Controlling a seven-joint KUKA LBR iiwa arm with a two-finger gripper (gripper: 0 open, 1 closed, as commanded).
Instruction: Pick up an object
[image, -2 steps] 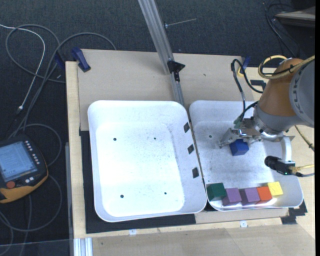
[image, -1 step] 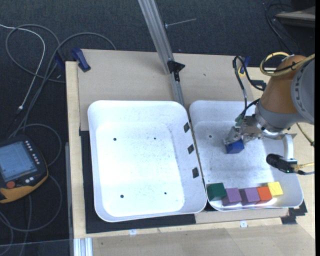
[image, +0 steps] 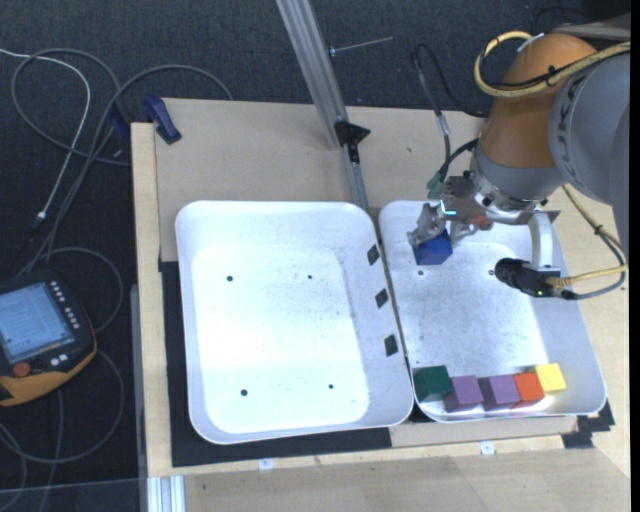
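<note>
The gripper (image: 436, 232) is hanging over the far end of the right bin (image: 560, 330); it is pinching a small blue block (image: 433, 250) between its two fingers, and the block is looking as if it is up off the bin floor, though I am not sure of that.

The block could be slipping out; the fingers seem to be holding just its top part, and its sides are looking smooth and hard. If it is dropping, it might be bouncing on the hard white bin.

Four more blocks are sitting in a row at the near edge of that bin: a green block (image: 432, 382), a purple block (image: 467, 391), an orange block (image: 528, 385) and a yellow block (image: 551, 377); all are boxy with flat faces. The left bin (image: 200, 300) is shallow, white and speckled with dark dots.
</note>
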